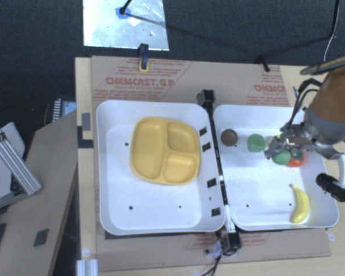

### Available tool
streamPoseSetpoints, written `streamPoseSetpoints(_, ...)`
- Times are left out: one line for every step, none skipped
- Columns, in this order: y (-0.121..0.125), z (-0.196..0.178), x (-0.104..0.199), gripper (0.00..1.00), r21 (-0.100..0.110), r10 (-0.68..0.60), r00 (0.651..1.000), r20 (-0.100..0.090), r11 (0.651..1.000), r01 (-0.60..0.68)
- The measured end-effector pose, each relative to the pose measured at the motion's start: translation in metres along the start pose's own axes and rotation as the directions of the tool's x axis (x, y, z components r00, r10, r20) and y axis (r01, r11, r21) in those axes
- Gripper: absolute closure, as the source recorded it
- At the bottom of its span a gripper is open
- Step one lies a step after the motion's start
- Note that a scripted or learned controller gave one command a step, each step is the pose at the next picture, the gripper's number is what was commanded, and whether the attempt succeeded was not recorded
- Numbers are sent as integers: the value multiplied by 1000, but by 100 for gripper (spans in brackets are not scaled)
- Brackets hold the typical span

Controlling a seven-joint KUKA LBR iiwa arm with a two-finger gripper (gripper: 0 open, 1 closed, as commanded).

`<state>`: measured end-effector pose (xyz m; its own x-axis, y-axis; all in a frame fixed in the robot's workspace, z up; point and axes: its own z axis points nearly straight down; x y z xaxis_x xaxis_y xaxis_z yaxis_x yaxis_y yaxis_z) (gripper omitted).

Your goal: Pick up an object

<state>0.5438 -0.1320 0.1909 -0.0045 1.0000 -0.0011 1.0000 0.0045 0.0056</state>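
Fingers' state can't be told: the gripper [280, 148] hangs over a green-and-red toy [288, 158] beside the green cylinder [255, 142].

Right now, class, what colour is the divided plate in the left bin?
Pale yellow: the divided plate shows plainly in the camera view.

Even, fairly bright light falls from overhead, with a cool bluish cast. The two white bins [161, 223] read bright but keep their detail, with soft, faint shadows just inside their walls. Behind the bins, a shiny sheet [125, 16] throws whitish glare in patches. The dark floor around the bench stays dim and grainy. The picture is low in resolution and slightly soft throughout; small things in the right bin blur at their edges.
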Motion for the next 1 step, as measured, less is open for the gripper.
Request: streamPoseSetpoints(5, -44, 2, 100, -1, 0, 1000, 0, 1000, 0)
